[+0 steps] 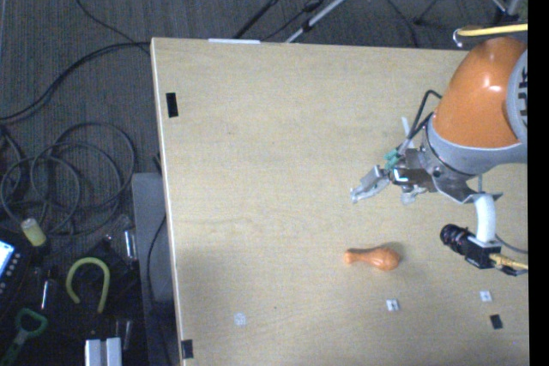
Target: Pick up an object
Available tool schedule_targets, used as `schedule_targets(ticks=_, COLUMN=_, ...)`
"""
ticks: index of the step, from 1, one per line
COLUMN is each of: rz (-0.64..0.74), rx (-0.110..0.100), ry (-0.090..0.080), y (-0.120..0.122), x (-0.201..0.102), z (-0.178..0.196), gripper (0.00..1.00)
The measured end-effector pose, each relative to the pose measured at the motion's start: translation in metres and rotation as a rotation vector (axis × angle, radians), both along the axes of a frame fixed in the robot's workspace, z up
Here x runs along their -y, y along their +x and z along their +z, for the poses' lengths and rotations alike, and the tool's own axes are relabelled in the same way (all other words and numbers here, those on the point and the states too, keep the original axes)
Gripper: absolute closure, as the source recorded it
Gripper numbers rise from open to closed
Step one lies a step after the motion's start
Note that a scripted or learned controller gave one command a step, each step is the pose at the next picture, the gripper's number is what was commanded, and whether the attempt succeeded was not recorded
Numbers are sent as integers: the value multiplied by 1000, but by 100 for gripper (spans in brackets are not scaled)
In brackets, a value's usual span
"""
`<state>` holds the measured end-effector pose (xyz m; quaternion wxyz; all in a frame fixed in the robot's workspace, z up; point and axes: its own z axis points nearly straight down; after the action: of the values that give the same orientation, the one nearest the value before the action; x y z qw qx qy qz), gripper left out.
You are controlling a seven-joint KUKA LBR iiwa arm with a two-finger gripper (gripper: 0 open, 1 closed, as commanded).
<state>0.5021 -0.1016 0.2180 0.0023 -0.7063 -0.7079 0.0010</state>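
1. The orange object (pixel 374 258), pear-shaped with a narrow neck pointing left, lies flat on the tan bench (pixel 274 150) in the lower middle-right of the frame.
2. Nothing touches it; bare bench surrounds it on every side.
3. The gripper (pixel 388 181) hangs above and a little to the right of it in the picture, well apart, at the end of the arm (pixel 485 111) coming in from the right.
4. Its fingers look spread, one reaching left and one shorter, with nothing between them; at this size the gap is hard to judge, so I would say probably wide.
5. By my reading the pick has not happened: the object still sits on the bench, and lining up, descending, closing and lifting all remain.
6. No brand, label or writing is legible. A few small dark and pale markers (pixel 392 304) dot the bench, none carrying readable text.
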Motion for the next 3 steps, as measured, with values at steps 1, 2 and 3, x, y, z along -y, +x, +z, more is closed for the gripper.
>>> schedule_targets(ticks=1, rz=132, rx=3, ry=-1, y=52, x=65, z=-36, gripper=0)
schedule_targets(ticks=2, rz=305, rx=3, ry=0, y=94, x=84, z=-135, gripper=0)
schedule_targets(ticks=3, rz=365, rx=5, ry=0, y=127, x=43, z=-135, gripper=0)
